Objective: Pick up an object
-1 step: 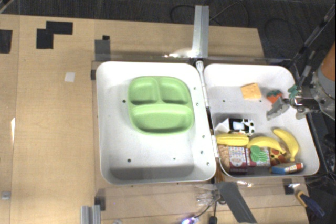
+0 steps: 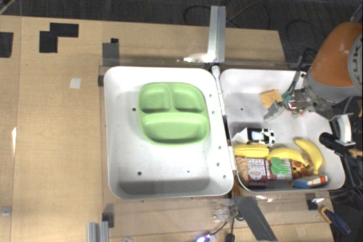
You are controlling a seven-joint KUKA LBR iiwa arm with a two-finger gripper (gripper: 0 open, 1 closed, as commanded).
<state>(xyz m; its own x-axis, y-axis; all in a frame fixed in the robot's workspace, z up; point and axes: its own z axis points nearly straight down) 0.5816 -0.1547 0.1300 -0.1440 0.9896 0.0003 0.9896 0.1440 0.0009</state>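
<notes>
The hand (image 2: 276,110), its fingers apparently spread and holding nothing, hovers in the right bin (image 2: 244,85) just beside the tan cracker (image 2: 270,97), likely light, stiff, brittle, best pinched gently across its edges.

The green tray (image 2: 172,112) looks like matt plastic. Both white bins (image 2: 122,178) are smooth (faintly glossy). The bench (image 2: 51,139) is pale wood.
</notes>
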